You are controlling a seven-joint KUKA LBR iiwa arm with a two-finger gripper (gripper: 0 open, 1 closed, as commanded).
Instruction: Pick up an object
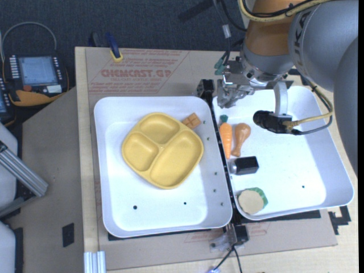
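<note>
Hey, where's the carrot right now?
The carrot lies in the right bin by its left wall, beside a tan drumstick-shaped toy and just above a small black block.

Loose items scattered across two white bins, none lifted.

In the left bin (108, 169): a yellow three-compartment plate (162, 149), lying flat near the middle, turned at a slant; a small tan block (191, 120) just beside its upper right rim. In the right bin (318, 169), bunched along the left wall: an orange carrot (226, 139) with a green tip, lying lengthwise; a tan drumstick-shaped piece (240, 137) just beside it, touching or nearly so; a small black block (246, 165) just below the pair; a round beige disc with a green edge (252, 200) near the front wall.
</note>
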